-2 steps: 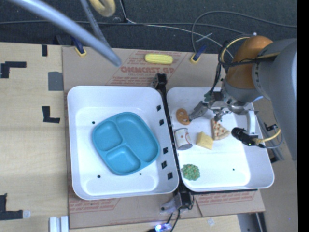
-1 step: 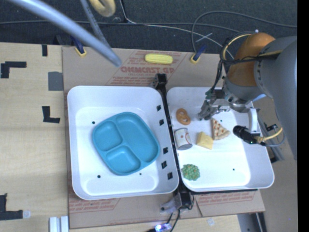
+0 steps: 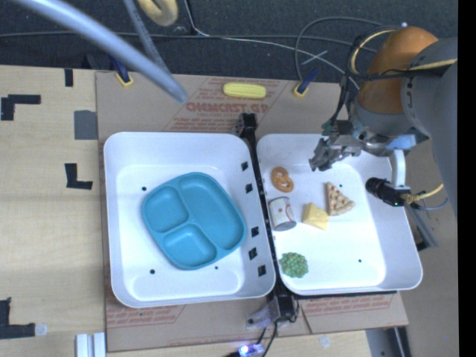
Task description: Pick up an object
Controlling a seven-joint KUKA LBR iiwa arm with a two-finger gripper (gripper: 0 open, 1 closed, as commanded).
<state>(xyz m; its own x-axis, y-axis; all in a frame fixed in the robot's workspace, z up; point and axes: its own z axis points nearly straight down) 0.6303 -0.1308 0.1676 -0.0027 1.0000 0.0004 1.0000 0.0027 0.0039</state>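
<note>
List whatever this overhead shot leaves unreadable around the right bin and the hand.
- Hand: dark and small against the right bin; how its fingers stand is unreadable.
- Arm: its base is cut off by the right edge of the camera view.
- Small can: its label is too small to read.
- Green lump: too small to identify.
- Yellow item behind the bins: blurred, kind unclear.

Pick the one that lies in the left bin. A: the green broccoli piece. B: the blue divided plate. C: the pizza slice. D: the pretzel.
B: the blue divided plate sits alone in the left bin, while the pizza slice, pretzel and green broccoli piece all lie in the right bin.
</note>
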